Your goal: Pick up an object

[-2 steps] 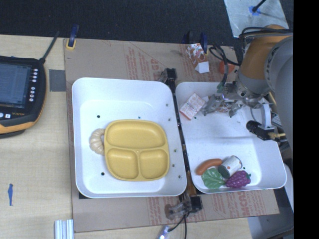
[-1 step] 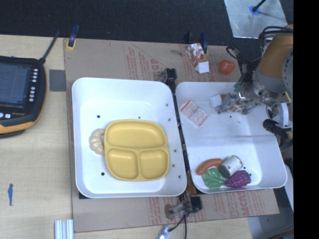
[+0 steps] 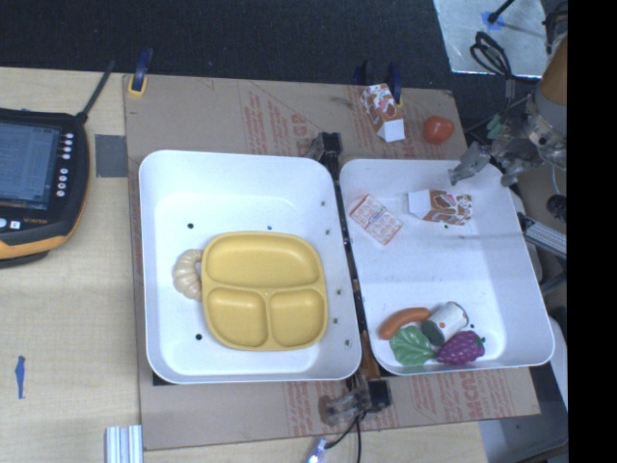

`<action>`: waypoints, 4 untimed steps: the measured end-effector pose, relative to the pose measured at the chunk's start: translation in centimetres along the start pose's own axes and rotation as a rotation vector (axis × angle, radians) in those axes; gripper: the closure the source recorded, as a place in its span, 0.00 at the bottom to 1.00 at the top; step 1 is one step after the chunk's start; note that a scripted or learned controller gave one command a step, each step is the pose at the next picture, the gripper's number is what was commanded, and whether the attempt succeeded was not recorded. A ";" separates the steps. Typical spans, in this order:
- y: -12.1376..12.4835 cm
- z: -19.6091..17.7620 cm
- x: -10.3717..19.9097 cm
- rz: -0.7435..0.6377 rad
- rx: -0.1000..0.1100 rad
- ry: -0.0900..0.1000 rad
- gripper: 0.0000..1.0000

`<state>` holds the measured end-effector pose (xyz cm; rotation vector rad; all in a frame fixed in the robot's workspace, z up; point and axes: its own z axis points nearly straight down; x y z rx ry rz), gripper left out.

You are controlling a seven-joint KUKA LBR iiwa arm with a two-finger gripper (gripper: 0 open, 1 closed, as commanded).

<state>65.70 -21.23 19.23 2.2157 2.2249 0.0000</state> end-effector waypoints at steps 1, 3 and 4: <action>0.2 8.2 7.0 -0.002 -0.005 -0.004 0.00; 0.3 8.1 1.3 -0.001 -0.007 0.000 0.00; 0.5 6.9 1.2 -0.004 -0.012 -0.003 1.00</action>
